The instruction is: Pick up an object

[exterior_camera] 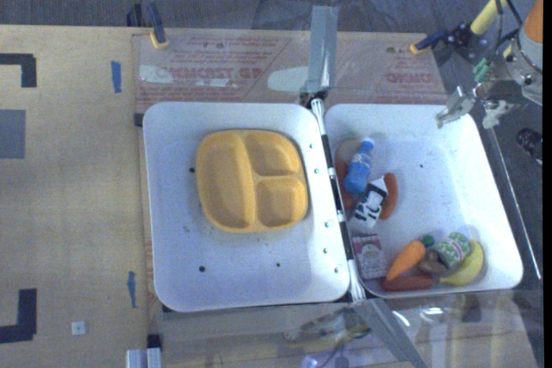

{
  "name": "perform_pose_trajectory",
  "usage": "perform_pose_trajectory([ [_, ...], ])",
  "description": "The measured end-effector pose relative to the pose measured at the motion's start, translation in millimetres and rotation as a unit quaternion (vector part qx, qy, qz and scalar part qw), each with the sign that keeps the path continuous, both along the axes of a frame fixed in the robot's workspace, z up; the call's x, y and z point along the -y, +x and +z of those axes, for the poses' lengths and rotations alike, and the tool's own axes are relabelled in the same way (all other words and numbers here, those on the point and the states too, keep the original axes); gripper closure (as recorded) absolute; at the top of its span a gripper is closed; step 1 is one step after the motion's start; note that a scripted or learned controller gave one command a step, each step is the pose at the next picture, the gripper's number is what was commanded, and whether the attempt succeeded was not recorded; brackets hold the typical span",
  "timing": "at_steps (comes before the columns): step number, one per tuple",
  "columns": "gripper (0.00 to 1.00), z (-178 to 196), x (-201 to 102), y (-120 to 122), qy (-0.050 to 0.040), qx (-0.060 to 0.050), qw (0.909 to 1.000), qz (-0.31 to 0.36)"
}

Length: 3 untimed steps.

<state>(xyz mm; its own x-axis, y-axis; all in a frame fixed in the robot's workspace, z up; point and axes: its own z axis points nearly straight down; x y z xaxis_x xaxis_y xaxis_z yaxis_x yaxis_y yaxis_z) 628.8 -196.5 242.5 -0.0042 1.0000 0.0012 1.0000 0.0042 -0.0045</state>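
My gripper [472, 111] hangs over the far right corner of the right bin [448, 185], open with nothing between its fingers. The objects lie well to its left and nearer the front. A blue bottle [358, 165] rests against the bin's left wall, with a black-and-white carton [371, 202] and a red sausage [391, 194] just below it. At the front lie a small red-and-white carton [369, 257], a carrot [405, 258], a green can [451, 250] and a banana [467, 268].
The left bin [172, 254] holds a yellow divided plate [252, 179]. A metal divider [321, 56] runs between the bins at the back. Cardboard and a wooden bench top lie to the left.
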Motion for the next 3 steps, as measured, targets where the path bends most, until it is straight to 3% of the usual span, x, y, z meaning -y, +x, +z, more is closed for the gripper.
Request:
perform_pose_trajectory([
  [1,0.0,-150.8,-49.9,-27.3,-0.0001,0.002,0.9959,0.09],
  [2,1.0,-143.5,-49.0,-26.8,0.0003,0.002,0.996,0.09],
  [3,0.0,-143.6,-48.9,-26.8,0.0003,0.002,0.9959,0.09],
])
